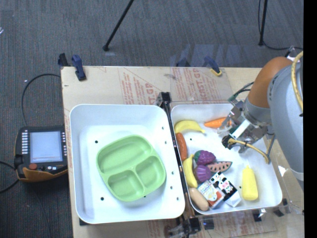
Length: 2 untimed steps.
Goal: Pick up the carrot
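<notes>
hovering in your right bin [271, 195], the gripper [233, 133] is sitting just beside the carrot [216, 123]; i cannot tell its grip state.

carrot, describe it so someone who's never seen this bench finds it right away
Start at the right-hand shallow white bin, the one crowded with toy food. Near its far edge, beside the grey arm's gripper, lies the small orange tapered carrot. Its neighbour, the curved yellow banana, is yellow; the carrot alone is straight and orange.

Two bananas [188, 126] (both yellow), one carrot [216, 123].
</notes>
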Each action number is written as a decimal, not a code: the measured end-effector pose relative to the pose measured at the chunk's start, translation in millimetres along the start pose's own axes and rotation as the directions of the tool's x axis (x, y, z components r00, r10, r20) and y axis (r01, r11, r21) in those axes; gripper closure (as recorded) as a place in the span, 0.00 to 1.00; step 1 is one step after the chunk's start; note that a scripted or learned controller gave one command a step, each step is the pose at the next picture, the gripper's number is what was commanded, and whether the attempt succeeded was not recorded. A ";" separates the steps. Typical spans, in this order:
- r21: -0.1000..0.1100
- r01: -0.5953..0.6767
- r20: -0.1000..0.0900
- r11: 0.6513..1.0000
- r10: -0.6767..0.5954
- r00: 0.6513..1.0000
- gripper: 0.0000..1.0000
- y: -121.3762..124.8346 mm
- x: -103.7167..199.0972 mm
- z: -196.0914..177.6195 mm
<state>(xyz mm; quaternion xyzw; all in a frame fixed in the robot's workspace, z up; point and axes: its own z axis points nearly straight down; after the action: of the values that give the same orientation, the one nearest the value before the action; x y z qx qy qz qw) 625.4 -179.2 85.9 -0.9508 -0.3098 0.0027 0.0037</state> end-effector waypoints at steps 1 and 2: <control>0.000 -0.252 0.002 0.968 0.252 0.968 0.00 -9.3 19.0 -0.4; 0.000 -0.260 0.000 0.965 0.260 0.965 0.00 -34.6 -61.3 -0.1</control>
<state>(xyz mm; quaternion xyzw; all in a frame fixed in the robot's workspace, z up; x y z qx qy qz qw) 555.5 -187.4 86.4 -0.9833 -0.1822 0.0031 0.0035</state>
